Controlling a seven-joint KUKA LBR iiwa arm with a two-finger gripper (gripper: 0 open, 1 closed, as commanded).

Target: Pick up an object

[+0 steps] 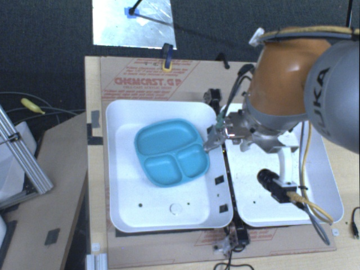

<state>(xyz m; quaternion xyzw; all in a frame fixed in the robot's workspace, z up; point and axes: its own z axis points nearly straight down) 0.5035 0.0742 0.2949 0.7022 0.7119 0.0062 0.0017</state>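
The big grey and orange arm (292, 77) is stretched over the right bin (329, 207), so the gripper (216, 139) is brought close to the blue plate's edge. The blue plate (170, 152) is lying flat in the left bin (121, 151). Whether the gripper is wide or narrow cannot be told.

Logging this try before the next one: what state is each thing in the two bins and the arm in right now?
Blue divided plate: lying flat, right side up, in the left bin.
Right bin: partly covered by the arm.
Gripper: low at the plate's right rim.
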